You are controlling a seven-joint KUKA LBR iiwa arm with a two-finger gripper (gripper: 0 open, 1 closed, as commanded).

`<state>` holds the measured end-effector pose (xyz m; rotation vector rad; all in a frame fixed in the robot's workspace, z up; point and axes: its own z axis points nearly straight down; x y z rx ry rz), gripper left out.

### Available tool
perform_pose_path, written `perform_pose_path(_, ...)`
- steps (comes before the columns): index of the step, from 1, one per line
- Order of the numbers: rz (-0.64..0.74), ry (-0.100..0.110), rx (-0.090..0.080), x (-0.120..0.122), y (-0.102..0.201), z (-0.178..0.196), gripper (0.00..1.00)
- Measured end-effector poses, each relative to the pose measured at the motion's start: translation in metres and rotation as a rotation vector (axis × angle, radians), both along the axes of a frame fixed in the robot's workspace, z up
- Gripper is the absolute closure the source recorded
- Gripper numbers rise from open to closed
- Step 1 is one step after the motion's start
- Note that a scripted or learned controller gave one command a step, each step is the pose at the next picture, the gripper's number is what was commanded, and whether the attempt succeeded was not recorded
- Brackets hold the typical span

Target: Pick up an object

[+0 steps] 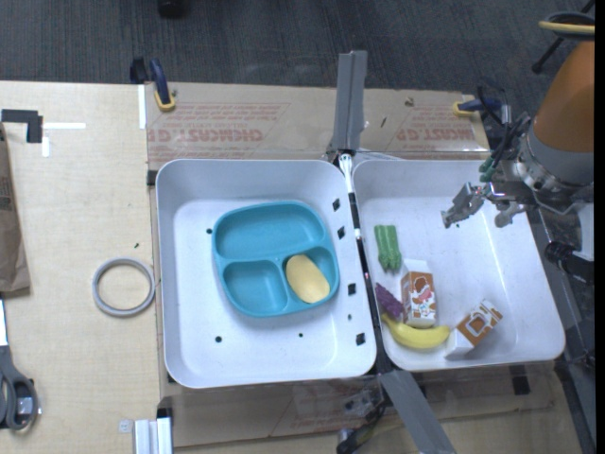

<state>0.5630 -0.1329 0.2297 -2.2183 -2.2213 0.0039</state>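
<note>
The right bin (515,282) holds a green pod-like item (388,247), a small red-and-white carton (419,297), a purple item (388,301), a banana (417,335) and an orange-and-white carton (479,324). In the left bin (184,282) lies a blue divided tray (255,235) with a yellow potato-like object (307,278) in its lower right compartment. My gripper (484,208) hangs over the upper right part of the right bin, open, with nothing between its fingers. It is up and to the right of the green item, well apart from all the objects.
A divider bar (351,102) runs between the bins at the back. On the bench to the left lie a grey tape ring (124,286) and scissors (14,397). Clamps (159,85) sit at the back edge of the cardboard sheet.
</note>
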Motion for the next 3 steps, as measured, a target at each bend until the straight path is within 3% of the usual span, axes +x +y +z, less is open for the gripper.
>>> perform_pose_path(1, 0.001, 0.000, 0.001, -0.027, 0.035, -0.108, 0.00)
perform_pose_path(2, 0.102, -0.008, 0.000, -0.082, 0.023, -0.135, 0.00)
perform_pose_path(3, 0.374, -0.008, 0.001, -0.053, 0.013, -0.135, 0.00)
